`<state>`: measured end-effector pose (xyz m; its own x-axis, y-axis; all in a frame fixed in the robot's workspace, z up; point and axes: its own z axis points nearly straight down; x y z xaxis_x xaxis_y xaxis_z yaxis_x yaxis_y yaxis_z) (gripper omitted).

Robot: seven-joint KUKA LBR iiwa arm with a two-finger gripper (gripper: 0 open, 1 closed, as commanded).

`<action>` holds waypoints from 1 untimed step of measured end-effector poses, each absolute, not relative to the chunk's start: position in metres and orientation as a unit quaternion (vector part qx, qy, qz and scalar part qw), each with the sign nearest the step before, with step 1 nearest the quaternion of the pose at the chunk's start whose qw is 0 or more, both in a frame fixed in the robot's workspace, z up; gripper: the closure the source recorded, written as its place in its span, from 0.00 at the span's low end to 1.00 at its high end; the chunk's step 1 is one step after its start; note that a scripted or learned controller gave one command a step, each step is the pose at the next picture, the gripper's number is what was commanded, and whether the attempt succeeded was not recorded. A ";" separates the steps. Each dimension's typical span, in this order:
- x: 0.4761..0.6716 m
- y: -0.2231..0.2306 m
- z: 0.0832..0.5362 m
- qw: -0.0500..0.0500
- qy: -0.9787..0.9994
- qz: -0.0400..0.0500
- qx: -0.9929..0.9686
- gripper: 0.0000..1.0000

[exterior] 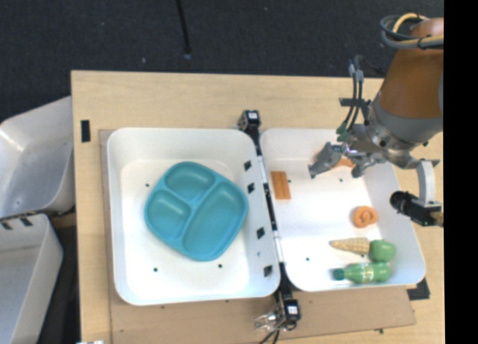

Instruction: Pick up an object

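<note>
On the tan bench (187,100), two white bins (134,275), apparently over dark floor.

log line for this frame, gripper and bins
gripper above right bin, near top edge | holding: nothing seen | left bin: blue tray | right bin: orange block, green bottle

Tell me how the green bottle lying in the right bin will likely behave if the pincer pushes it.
The green bottle lies on its side, so it may roll when pushed. It looks like a small plastic toy, probably light and stiff. Its smooth, rounded body could slip between fingers, and the cone close beside it might get nudged.
</note>
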<state>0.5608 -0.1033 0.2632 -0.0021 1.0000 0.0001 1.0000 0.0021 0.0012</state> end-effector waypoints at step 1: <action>0.557 -0.098 0.218 -0.001 0.707 -0.002 0.707 0.00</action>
<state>0.5572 -0.0980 0.2178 0.0010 1.0000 -0.0014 1.0000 -0.0010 -0.0032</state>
